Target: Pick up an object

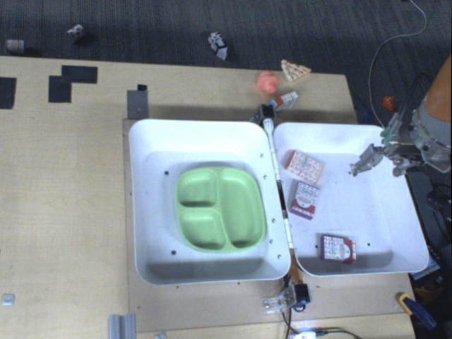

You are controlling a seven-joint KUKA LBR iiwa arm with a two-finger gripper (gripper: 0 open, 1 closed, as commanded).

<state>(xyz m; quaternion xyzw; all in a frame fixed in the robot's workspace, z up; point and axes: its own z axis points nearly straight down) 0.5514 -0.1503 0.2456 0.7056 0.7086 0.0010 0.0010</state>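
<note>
The nearest small flat red-and-white printed carton (304, 167) is seen at nine o'clock from the jaws (367, 159), whose state cannot be told.

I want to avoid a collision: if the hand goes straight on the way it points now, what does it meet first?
The hand points left and slightly down, so it would probably meet the topmost small packet first, though its height above the right bin is unclear.

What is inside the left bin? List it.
The left bin holds one green divided tray, lying flat near its middle, its three compartments bare. White bin floor shows all around it. Whatever lies under the tray is covered and cannot be seen.
</note>
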